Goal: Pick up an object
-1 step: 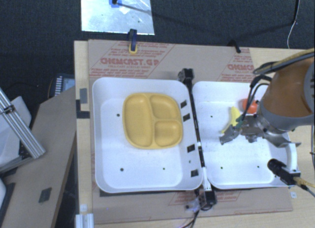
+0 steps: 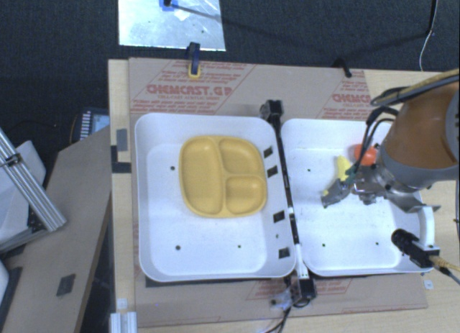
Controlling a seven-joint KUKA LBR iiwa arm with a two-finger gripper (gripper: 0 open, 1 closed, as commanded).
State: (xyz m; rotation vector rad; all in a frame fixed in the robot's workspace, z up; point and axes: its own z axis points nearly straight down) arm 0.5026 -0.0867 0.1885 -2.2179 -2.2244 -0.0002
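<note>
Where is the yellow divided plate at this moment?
In the camera view, the yellow divided plate lies in the left bin, near its middle, across the divider from the right bin, where the gripper is.
</note>
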